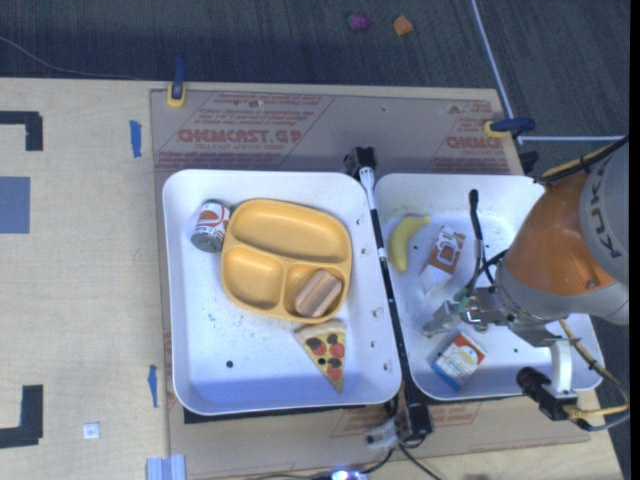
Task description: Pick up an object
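Gripper (447,317), fingers seemingly parted and holding nothing, low in the right bin (500,190) just above a small carton (459,359) near the front wall: probably light, stiff and crushable, best pinched across its narrow flat sides.

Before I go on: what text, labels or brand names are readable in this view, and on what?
"CHEMCAST GP", red print on the board behind the left bin, partly blurred.
A second red print at the board's right corner: cut off and blurred, not readable.
"KU", letters on the arm, cut off at the frame edge.
Can, packet and carton: print too small to read.
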You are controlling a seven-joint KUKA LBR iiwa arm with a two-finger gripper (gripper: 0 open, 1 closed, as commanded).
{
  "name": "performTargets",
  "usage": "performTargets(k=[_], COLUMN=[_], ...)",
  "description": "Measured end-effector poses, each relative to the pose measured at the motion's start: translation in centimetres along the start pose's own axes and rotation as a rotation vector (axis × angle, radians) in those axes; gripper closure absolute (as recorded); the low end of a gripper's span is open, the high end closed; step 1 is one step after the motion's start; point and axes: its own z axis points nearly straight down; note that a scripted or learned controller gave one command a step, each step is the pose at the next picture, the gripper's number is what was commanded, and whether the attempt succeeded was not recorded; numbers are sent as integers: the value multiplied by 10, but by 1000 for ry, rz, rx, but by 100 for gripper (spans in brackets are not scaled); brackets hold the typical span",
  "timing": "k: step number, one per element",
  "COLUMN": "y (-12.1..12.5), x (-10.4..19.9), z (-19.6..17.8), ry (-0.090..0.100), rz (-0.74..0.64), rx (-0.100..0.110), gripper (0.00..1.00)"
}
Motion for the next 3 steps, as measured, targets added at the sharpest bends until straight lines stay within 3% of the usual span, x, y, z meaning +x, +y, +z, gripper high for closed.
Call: performTargets(k=[1,2,3], y=[3,3,0], x=[-5,-4,0], z=[-11,-11,0], ry=[-12,-12,1], rz=[4,4,-1], rx=[-13,-12,0], gripper=[100,0,0])
